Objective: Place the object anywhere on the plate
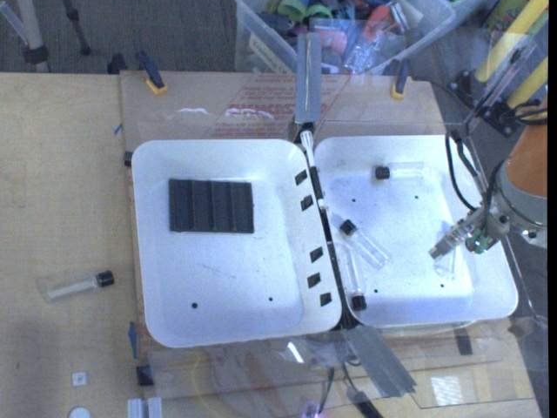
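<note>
Looking at where things lie, the job hasn't really got going yet. The dark ribbed plate (211,205) sits in the left bin (165,316), up toward that bin's 10 o'clock, and nothing is resting on it.

All the likely candidates are over in the right bin (487,299): three clear vials with black caps.
- The middle vial (364,241) lies near the bin's centre-left. Its long axis runs from 10 o'clock to 4 o'clock, with the cap end pointing at 10.
- The upper vial (400,171) is at the bin's 12 o'clock, lying 9-to-3 with the cap toward 9.
- The lower vial (353,286) hugs the divider at 7 o'clock, lying roughly 12-to-6 with the cap at 6.

The gripper (451,246) is at about 3 o'clock in the right bin, close to the wall and well apart from the middle vial. It's blurry with something pale around the tip, so honestly there's no telling whether it's clamped on anything or let go.

So a confirmed pick, the carry across the divider toward 9 o'clock and the drop onto the plate all look still to do.
</note>
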Robot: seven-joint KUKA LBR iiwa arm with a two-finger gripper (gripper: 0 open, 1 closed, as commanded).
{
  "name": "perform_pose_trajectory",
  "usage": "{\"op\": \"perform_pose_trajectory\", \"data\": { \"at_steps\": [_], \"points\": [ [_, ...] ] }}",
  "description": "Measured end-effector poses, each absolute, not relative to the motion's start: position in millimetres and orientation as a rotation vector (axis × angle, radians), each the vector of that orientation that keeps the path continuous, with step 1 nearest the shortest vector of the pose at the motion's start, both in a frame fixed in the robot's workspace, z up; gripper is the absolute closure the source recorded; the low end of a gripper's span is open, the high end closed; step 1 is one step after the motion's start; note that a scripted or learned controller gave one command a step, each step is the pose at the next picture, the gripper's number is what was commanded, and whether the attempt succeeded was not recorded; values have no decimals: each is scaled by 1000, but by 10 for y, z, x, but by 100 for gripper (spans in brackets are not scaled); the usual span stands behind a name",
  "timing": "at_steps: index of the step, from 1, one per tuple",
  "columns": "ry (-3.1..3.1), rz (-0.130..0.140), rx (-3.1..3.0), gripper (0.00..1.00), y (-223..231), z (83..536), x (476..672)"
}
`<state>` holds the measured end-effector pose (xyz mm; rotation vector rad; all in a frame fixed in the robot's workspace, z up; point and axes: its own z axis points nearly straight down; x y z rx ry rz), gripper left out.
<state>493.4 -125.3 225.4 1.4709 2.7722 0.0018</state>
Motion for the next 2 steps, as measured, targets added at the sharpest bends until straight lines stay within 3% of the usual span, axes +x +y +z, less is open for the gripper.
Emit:
{"op": "perform_pose_trajectory", "data": {
  "at_steps": [1,2],
  "points": [
    [2255,0,2186,100,-290,2564,5271],
    [2575,1,1797,100,468,4351,5363]
  ]
}}
